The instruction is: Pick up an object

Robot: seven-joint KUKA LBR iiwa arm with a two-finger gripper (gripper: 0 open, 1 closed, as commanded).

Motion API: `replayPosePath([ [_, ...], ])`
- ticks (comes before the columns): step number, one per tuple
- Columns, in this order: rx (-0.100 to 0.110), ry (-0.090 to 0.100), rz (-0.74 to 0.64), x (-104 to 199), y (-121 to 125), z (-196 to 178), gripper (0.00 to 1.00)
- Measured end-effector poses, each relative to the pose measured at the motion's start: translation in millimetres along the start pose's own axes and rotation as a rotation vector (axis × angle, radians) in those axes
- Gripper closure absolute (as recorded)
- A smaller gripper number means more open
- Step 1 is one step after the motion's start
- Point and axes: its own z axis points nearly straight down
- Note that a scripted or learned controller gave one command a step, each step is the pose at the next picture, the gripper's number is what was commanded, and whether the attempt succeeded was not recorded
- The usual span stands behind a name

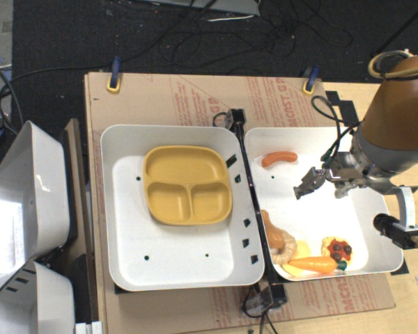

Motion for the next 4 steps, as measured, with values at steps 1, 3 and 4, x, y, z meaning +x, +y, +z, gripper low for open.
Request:
replayPosePath([
  [1, 0.0, 0.0, 0.001, 3.5, -2.5, 43.9, 0.0],
  [3, -0.006, -0.001, 0.003, -4.1, -4.4, 89.7, 1.0],
  [4, -0.009, -0.002, -0.003, -0.3, -6.6, 46.3, 1.0],
])
